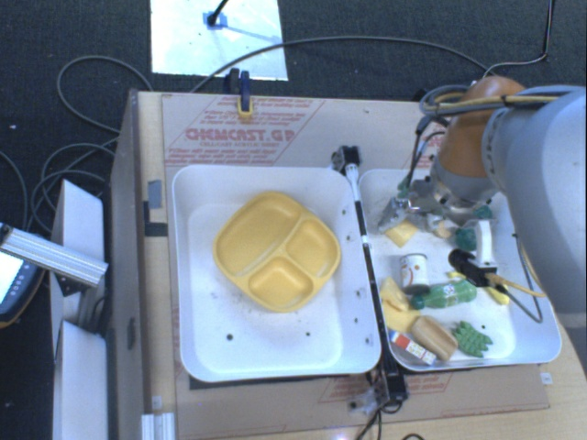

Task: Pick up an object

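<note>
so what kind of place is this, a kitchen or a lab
Most likely a robotics lab bench, not a kitchen: a grey arm reaches over two white bins, toy-like items and a yellow divided plate lie in them, and cables trail across dark carpet.

Bench (266, 126): surfaced in printed brown board. Two shallow white bins are borne side by side: left bin (197, 337), right bin (541, 337).

The arm (541, 168) is a thick, smooth cylinder of pale grey. Next to the right bin (541, 342), an orange band (468, 140) rings the arm above the wrist. Dark and yellow cables (438, 99) loop beside the band. Below the band sits a grey metal hand (413, 207) with angular plates.
</note>
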Robot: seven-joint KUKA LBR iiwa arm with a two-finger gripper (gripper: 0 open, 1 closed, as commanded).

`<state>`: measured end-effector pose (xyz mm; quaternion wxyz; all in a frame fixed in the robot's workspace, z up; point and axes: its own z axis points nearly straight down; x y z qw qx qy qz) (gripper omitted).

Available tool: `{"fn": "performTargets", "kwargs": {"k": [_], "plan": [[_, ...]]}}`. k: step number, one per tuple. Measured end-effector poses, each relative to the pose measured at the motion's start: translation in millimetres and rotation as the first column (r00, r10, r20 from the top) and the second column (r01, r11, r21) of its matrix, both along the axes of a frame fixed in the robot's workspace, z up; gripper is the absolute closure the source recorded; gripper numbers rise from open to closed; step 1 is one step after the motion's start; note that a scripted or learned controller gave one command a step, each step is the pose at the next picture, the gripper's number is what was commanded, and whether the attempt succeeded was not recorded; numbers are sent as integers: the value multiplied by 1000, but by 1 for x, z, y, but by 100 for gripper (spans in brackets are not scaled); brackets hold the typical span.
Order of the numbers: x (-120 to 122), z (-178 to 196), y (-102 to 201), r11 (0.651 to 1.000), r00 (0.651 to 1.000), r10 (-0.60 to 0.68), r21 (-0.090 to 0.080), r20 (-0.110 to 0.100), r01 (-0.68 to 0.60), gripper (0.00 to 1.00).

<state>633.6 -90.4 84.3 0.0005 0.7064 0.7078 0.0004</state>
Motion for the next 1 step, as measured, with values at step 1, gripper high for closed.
{"fn": "performTargets", "kwargs": {"k": [1], "plan": [[-106,1,-11,1000,1000,-1,0,-2,1,0]]}}
